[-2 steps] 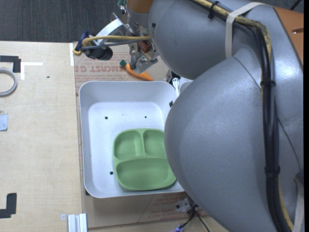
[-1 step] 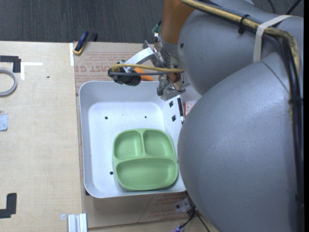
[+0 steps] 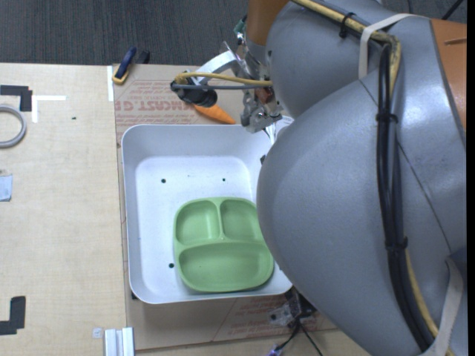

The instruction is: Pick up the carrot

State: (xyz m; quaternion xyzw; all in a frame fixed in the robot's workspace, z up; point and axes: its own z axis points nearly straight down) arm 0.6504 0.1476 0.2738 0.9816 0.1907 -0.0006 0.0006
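The carrot is a small orange piece just past the far rim of the white bin, over the brown cardboard. Its right end meets the tip of my gripper, which hangs at the bin's far right corner. A black part with a yellow cable sits right above the carrot. My grey arm covers the whole right side of the camera view and hides the second bin.
A green divided plate lies in the near half of the white bin. Printed cardboard lies behind the bin, and a blue-and-yellow object rests at its far left corner. Light wooden bench stretches to the left.
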